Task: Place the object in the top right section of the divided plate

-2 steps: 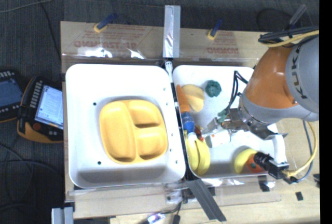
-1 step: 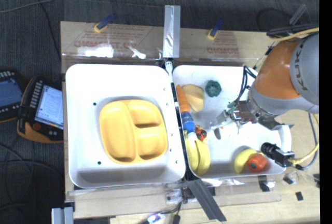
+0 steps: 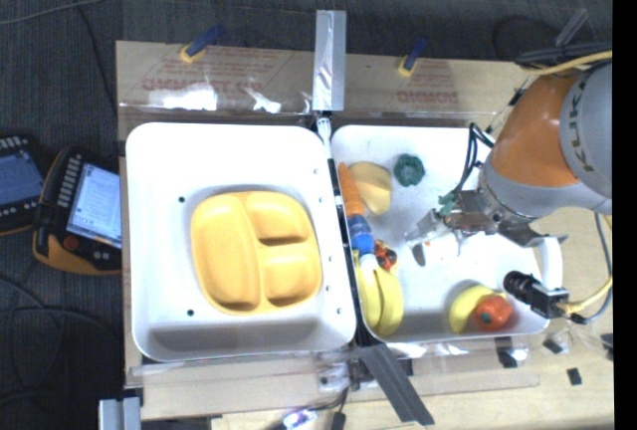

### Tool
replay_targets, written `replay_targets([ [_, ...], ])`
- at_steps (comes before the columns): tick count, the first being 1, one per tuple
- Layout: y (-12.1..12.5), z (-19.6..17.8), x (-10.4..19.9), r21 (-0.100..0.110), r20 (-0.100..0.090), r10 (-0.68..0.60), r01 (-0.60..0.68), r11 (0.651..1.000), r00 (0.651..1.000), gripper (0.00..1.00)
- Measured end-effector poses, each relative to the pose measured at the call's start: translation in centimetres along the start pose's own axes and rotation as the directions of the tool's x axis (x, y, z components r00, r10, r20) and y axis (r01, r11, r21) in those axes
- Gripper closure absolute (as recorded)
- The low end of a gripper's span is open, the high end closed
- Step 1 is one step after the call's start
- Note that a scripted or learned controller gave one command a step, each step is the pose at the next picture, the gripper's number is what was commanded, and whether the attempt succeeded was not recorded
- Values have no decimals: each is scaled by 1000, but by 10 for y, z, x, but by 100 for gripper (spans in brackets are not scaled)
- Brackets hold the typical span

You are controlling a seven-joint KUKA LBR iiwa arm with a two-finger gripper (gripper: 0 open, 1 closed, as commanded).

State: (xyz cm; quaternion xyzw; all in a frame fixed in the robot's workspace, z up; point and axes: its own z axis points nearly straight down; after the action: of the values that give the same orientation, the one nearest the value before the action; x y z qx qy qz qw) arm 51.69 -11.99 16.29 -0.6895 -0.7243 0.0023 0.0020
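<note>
A yellow divided plate [image 3: 257,248] lies in the left bin [image 3: 159,159], with one large section on its left and two smaller sections on its right. My gripper [image 3: 438,237] hangs over the middle of the right bin [image 3: 438,134], above bare white floor, with no object seen between its fingers. Around it lie a green ball [image 3: 409,168], a pale wedge-shaped piece [image 3: 370,185], a banana [image 3: 380,298], and a yellow-and-red fruit piece [image 3: 480,309].
A long orange and blue toy [image 3: 355,217] lies along the right bin's left wall. The arm's orange wrist band [image 3: 537,134] looms over the right bin's far right side. A handheld pendant [image 3: 80,214] rests off the bench at left.
</note>
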Motion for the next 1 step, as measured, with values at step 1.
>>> replay_targets([
  [1,-30,-32,25,-3,1,-219,219,976,976,100],
])
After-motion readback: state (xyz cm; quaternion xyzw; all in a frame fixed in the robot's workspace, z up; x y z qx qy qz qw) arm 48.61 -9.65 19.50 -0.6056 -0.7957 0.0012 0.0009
